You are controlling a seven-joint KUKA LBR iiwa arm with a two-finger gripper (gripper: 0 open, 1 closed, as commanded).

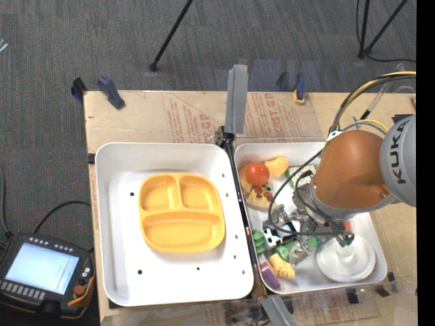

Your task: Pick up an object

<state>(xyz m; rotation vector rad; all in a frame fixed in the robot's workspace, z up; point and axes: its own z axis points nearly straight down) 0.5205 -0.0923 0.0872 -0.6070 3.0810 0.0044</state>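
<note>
Two shallow white bins on the table. Left bin [112, 202]: yellow three-compartment plastic plate [181, 211], centred. Right bin [379, 250]: toy clutter, red ball [257, 173] near its far-left corner, white round dish [346, 260] near front-right corner. Grey arm's gripper [299, 231] is over the clutter; cannot tell its state.

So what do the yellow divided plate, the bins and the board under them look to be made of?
Yellow plate: looks like molded plastic with a smooth, faintly glossy finish, one even color and rounded dividers. Left bin and right bin: probably plastic too, plain white and smooth, with rounded corners. Board: likely cardboard, matte tan with red print.
</note>
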